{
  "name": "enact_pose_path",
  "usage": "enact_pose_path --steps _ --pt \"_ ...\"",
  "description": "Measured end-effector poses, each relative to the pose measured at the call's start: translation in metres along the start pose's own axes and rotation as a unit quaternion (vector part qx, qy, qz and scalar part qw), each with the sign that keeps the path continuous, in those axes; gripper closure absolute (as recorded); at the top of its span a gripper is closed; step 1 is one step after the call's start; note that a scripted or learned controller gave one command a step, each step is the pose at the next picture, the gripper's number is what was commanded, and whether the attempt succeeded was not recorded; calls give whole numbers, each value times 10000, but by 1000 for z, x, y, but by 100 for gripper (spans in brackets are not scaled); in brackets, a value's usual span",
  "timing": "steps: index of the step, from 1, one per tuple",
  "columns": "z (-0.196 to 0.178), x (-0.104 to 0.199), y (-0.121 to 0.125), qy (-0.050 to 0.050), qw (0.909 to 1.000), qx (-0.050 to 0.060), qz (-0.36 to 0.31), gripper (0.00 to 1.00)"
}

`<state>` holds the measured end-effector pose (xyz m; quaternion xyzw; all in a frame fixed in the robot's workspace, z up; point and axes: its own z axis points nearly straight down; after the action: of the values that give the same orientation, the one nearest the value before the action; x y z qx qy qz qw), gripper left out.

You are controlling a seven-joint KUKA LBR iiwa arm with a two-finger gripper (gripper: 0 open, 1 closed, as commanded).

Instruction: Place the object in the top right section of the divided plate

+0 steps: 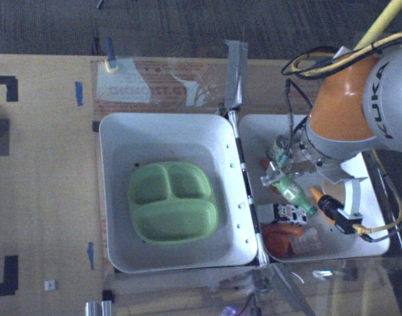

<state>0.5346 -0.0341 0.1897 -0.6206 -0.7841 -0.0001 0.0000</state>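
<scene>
1. The left shallow white plastic bin (115, 143) holds one thing: a green divided plastic plate (172, 201), lying flat at the bin's middle, its two small sections toward the far edge.
2. The right shallow white bin (254, 133) holds a green bottle-shaped object (294, 194) near its middle, a printed card (290, 212) just beside it, and a red item under a clear wrapper (292, 238) at the near edge.
3. The gripper (280, 170) hangs over the green object; whether it grips anything cannot be told.

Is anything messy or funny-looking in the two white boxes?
A little. The green divided plate sits slightly turned in the left bin. In the right bin, a green bottle lies tipped over among jumbled items under the arm.
</scene>
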Motion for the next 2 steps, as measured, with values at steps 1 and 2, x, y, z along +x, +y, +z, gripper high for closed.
enact_pose_path --steps 1,2 --pt "-6 61 103 -3 9995 -7 -303 100" --pt "-5 14 90 -2 10000 6 98 100"
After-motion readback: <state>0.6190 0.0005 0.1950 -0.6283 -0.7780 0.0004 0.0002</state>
